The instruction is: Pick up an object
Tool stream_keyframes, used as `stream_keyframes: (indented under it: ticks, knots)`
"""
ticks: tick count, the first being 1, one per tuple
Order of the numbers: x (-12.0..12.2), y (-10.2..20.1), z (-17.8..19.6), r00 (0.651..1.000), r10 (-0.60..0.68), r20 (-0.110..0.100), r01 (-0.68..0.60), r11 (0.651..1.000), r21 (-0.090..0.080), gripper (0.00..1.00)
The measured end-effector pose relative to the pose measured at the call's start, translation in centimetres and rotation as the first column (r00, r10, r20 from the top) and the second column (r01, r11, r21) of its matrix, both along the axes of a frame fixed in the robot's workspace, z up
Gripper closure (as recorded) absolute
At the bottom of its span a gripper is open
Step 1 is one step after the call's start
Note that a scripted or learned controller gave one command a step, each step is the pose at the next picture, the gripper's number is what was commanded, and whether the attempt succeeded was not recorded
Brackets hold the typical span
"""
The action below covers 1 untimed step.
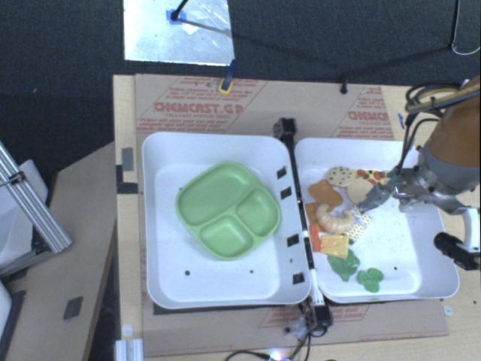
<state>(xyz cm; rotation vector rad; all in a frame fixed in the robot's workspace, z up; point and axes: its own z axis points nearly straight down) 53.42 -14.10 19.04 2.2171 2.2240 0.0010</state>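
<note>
Green leafy pieces (355, 271) are seen nearest the camera, at the near edge of the right bin (428, 277); two lobes are made out, one left, one right, close together. Just beyond them a yellow wedge (335, 244) is laid flat, with an orange strip (314, 224) along its left side, close to the divider between the bins. A pale curled item (333, 219), shrimp-like, is placed just beyond the wedge; its long axis is run roughly left to right, bowed, with the right end raised toward the gripper. A brown cookie-like piece (325, 193) and a speckled round biscuit (340, 176) are seen farther back, touching or nearly so. A pale round slice (359, 192) is set to their right, and small red and yellow bits (370, 176) lie beyond it.

The gripper (362, 213) is reached in from the right, angled down and leftward, with its tip right at the right end of the curled item. Whether the fingers are parted or closed cannot be told; no item is clearly shown between them. The orange band (458, 138) is seen above the grey wrist (440, 183).

In the left bin (161, 277) a green three-compartment plate (228, 210) is set near the middle, tilted diagonally
</note>
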Motion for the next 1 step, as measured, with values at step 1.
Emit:
stream_keyframes:
  ticks: [1]
  knots:
    - [0.75, -0.42, -4.64, 1.0, -0.002, -0.004, 0.002, 1.0, 0.001, 0.0]
